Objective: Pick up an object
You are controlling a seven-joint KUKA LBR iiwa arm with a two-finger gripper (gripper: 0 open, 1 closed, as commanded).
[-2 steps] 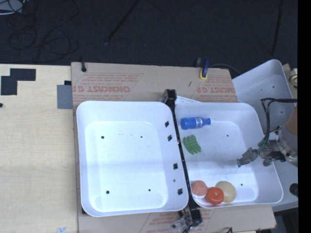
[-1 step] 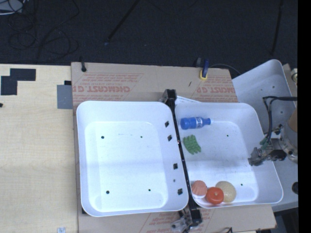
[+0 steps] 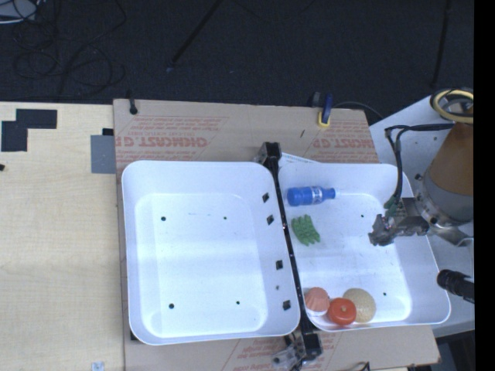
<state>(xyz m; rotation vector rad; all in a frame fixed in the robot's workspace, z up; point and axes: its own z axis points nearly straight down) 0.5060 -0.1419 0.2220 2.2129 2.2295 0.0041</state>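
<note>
In the right bin [image 3: 421,300] lie a blue bottle [image 3: 309,195] on its side at the far left, a green knobbly toy [image 3: 305,229] just below it, and a cluster at the near edge: a pink-and-white piece [image 3: 316,301], a red round piece [image 3: 342,311] and a tan round piece [image 3: 361,303]. My gripper [image 3: 380,234] hangs over the right side of this bin, well right of the green toy. Nothing shows between its fingers.
The left bin [image 3: 139,207] sits beside the right one, with a black divider [image 3: 283,238] between them. Both rest on cardboard [image 3: 201,134]. Cables and the arm's base crowd the right edge.
</note>
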